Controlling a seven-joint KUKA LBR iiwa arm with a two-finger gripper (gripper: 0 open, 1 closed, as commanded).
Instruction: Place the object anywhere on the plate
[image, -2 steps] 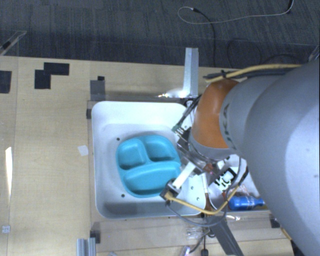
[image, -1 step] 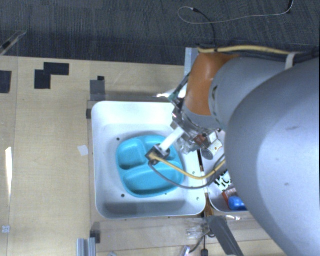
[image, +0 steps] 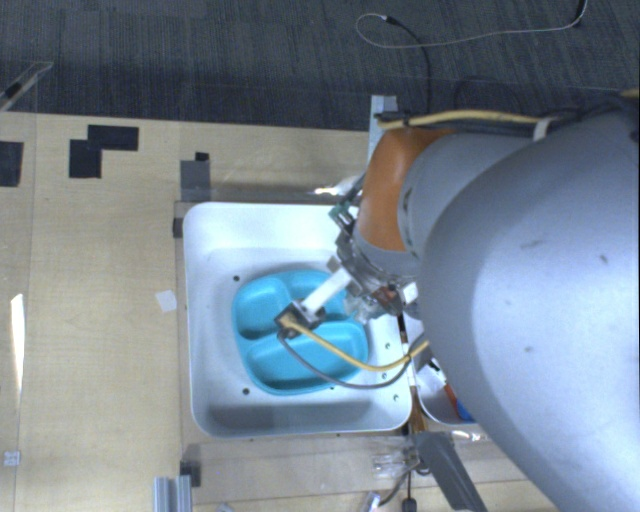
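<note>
Overhead, the grey arm (image: 520, 280) is reaching in from the right and looming over most of the bench, its orange band (image: 385, 190) sitting above the far edge of the left bin (image: 212, 400). That bin is holding the blue plate (image: 262, 305) (a divided one, with raised ribs between its sections), which is lying flat towards the bin's middle. The gripper (image: 362, 298) is hanging over the plate's right-hand side, just above or at its rim; how close it is to touching cannot be told from this slant. Whether it is spread or closed is also beyond telling, since the wrist is covering its tip, so it is unclear whether the object is being carried there. The part of the plate that is showing is plain blue. A corner of the right bin (image: 432, 398) is peeking out under the arm, with a small orange thing (image: 458, 405) lying in it, too hidden to identify.

Judging by the pose, the placing step is under way. The next move is probably calling for a short descent over the plate and a clean release, then a straight lift so nothing is dragged off the rim.
</note>
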